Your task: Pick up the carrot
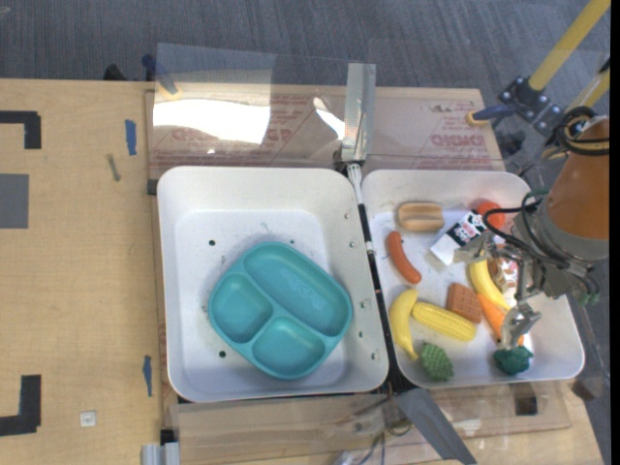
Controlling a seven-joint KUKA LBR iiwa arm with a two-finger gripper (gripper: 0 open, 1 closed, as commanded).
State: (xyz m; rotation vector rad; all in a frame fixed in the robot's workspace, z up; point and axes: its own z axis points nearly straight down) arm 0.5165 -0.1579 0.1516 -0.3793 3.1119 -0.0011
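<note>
Nearest the camera in the right bin (567, 361) lie a small green bumpy piece (435, 361) and a green broccoli-like piece (512, 358). Just above the latter sits the carrot (494, 316), an orange piece lying beside the yellow banana (483, 284), its long axis running from upper left to lower right, the lower end toward the broccoli. The gripper (523, 320) hangs right over that lower end, seemingly touching it; how wide it stands cannot be told. Farther back lie corn (445, 322), a sausage (403, 258) and a bun (419, 216). The left bin (184, 201) holds a teal divided plate (281, 308).
</note>
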